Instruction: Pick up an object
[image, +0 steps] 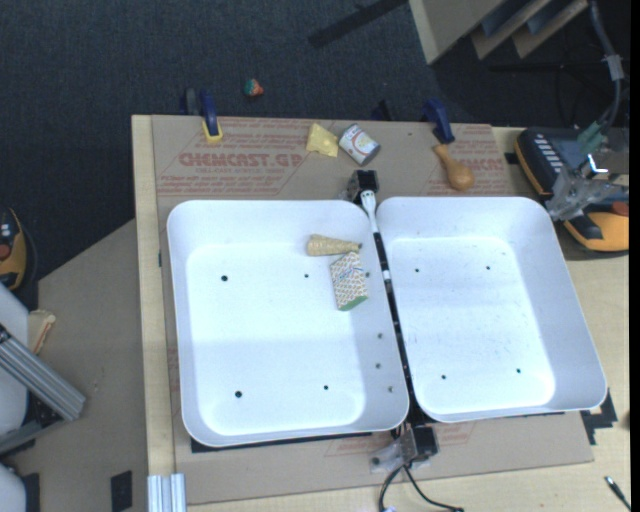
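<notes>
The left white bin holds two objects near its upper right corner. A tan cone-shaped piece lies on its side. Just below it, touching or nearly touching, is a small packet with a green and white pattern, lying flat close to the bin's right wall. The right white bin sits beside it, the two sharing a dark seam.
On the cardboard behind the bins lie a yellow wedge, a small printed box and a wooden-handled item. Blue clamps grip the board's far edge. Yellow-black equipment stands at the right.
</notes>
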